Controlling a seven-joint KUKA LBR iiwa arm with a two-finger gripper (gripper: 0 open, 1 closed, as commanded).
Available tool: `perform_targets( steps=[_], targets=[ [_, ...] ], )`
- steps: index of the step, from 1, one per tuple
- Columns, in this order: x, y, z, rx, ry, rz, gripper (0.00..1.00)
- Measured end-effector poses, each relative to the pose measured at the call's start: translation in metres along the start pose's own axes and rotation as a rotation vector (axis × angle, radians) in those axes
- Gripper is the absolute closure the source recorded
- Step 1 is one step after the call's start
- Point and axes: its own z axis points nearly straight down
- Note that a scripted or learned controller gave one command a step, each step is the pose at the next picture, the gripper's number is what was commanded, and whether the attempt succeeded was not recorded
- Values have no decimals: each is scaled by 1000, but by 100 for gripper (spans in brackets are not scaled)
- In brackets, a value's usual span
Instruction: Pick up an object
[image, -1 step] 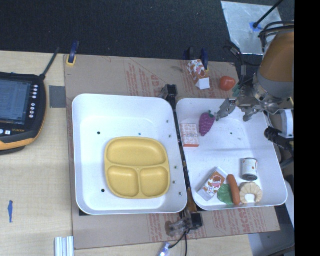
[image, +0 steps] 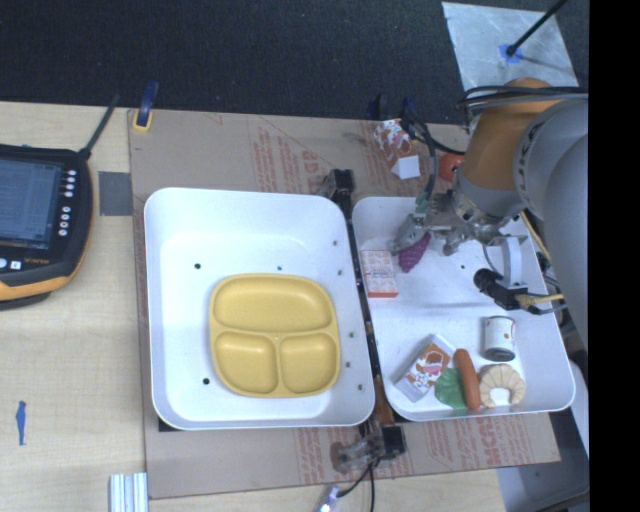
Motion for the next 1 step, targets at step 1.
perform_targets(
  steps=[1],
  targets=[
    [-1, 1, -12, -1, 0, -2, 100]
  ],
)
